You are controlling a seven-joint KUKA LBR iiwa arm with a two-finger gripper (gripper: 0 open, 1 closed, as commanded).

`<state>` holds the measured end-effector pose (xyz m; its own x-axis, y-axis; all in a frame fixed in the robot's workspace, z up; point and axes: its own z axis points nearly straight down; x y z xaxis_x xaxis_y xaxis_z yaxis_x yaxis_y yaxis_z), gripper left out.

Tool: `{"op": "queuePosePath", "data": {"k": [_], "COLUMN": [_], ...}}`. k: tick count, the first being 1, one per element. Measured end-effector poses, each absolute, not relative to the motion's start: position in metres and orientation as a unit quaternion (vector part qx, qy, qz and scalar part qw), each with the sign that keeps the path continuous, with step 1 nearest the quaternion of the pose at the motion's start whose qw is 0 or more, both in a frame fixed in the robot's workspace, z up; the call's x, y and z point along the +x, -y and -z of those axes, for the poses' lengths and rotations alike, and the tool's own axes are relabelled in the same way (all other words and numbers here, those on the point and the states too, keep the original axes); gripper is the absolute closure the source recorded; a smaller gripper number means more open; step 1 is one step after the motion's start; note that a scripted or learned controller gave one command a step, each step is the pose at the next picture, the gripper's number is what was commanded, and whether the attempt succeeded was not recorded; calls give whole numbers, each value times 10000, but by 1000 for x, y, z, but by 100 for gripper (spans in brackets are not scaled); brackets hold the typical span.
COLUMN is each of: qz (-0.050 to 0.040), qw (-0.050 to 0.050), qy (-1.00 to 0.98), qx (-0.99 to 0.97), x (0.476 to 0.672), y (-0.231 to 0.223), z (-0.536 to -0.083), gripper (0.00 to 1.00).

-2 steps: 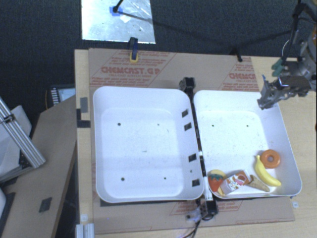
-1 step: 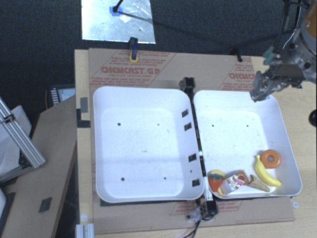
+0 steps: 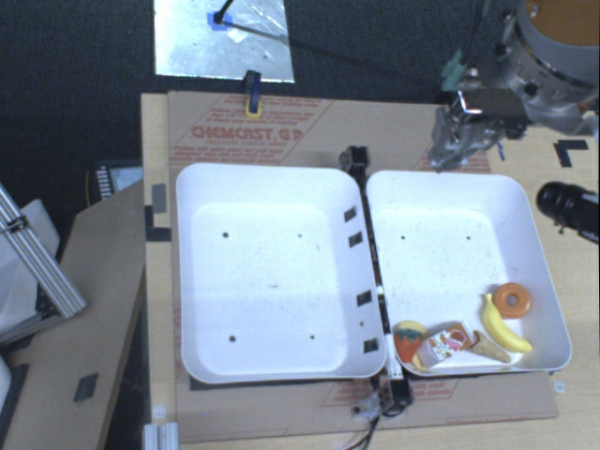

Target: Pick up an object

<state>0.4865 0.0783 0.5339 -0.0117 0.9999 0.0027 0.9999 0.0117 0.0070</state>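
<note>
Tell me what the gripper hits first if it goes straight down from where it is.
Probably the far rim of the right bin or the cardboard just behind it; the gripper hangs over that edge. Depth is unclear.

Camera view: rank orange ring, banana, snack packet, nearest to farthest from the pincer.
From the pincer, above the right bin's far rim:
1. Orange ring, by the right wall.
2. Banana, just in front of the ring.
3. Snack packet, at the near wall, further left.
</note>
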Motion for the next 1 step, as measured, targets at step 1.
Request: {"op": "queuePosePath", "data": {"k": [1], "qz": [-13], "qw": [5], "qy": [-7084], "qx": [7058], "x": [487], "y": [-75], "z": [-535], "gripper": [100]}}
